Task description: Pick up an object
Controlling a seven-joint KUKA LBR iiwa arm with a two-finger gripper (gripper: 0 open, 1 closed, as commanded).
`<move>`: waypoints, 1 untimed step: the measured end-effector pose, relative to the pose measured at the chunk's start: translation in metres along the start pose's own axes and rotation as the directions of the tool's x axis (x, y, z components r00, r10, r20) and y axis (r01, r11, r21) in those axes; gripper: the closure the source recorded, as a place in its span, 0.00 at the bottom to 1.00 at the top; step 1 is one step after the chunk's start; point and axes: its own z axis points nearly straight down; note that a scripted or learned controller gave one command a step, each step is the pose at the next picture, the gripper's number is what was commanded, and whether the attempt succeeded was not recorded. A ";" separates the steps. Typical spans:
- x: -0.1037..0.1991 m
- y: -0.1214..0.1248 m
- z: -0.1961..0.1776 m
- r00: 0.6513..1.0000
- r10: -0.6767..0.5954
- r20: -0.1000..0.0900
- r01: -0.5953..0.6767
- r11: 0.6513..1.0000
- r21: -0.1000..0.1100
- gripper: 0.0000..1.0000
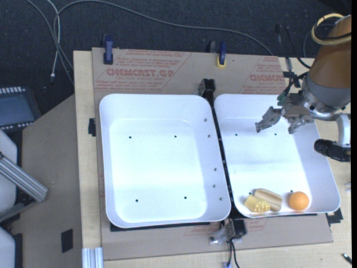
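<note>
On the bench (83, 149), the left bin (162, 214) lies with its white floor bare apart from a few small dark dots, its right wall running along the centre divide where it meets its neighbour. The right bin (245, 110) sits just beside it, and its contents are gathered along the near edge: a yellow corn cob (256, 205) lies closest to the near-left corner, touching a tan bread roll (268, 196) that lies lengthwise just behind it, and an orange ball (299, 200) rests a little apart to their right, toward the near-right corner. Over the far part of this bin, nearer its right wall than its left, the gripper (283, 123) hangs from the grey arm (330, 66) with its orange band. Its two fingers (268, 120) are spread wide apart (one pointing toward the bin's middle, the other toward the right wall), and nothing sits between them. From this slanted angle it is hard to tell whether the fingertips touch the bin floor or hover above it; no object lies under or against them. The gripper stands well apart from the corn, roll and ball, which all lie untouched at the opposite, near side of the bin.
</note>
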 end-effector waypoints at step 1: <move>0.000 0.000 -0.011 1.000 0.000 0.000 0.000 1.000 -0.001 1.00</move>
